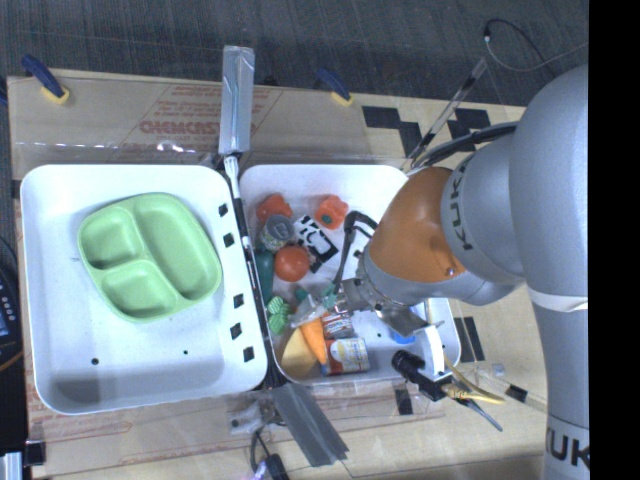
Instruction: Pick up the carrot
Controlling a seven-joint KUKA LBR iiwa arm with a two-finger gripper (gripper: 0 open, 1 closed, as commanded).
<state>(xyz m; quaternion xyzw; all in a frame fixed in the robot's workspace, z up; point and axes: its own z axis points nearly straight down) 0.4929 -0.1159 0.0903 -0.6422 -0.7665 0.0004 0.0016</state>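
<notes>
The carrot (pixel 314 340) is a short orange piece lying near the front of the right bin (pixel 385 180), between a yellow wedge (pixel 295 354) and a small labelled jar (pixel 349 354). My gripper (pixel 335 301) hangs just above and slightly behind the carrot, low over the clutter. The arm's orange band (pixel 420 238) and grey body cover the bin's right half.
The right bin also holds a red tomato (pixel 292 262), an orange toy (pixel 332 210), a red toy (pixel 272 208), a grey can (pixel 277 232), a teal bottle (pixel 263 269) and a green piece (pixel 278 314). A green divided plate (pixel 150 256) lies in the left bin (pixel 60 368).
</notes>
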